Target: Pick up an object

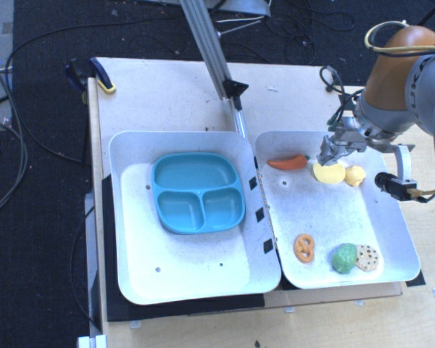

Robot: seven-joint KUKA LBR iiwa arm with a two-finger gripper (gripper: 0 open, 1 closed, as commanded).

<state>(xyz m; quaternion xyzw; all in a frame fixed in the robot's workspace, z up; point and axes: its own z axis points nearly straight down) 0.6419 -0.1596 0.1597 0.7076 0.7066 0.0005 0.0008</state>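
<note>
Gripper sat low in the right bin, at its far end, directly over the near-left edge of a yellow piece. Finger state: cannot tell. The wrist body blocked the tips from above, and nothing was visibly held.

Key relation: the yellow piece lay immediately below and toward the viewer from the gripper, apparently touching or just under it. It looked like a pale banana-type toy w/ its long axis running roughly left-right across the bin. A smaller yellow lump sat just beside it on the right, possibly part of the same item; not clear at this res.

An orange carrot lay just left of the gripper, long axis also left-right, tip pointing toward the bin divider. It was near but apart from the yellow piece.

Other contents, near end of the right bin, well apart from the gripper: pretzel, green ball, spotted cookie touching the ball. The left bin held a blue divided tray.

Judgement: the yellow piece was the likely target, as the closest item by far. A grasp across its short axis would suit. Risk: the adjacent lump could crowd one finger.
</note>
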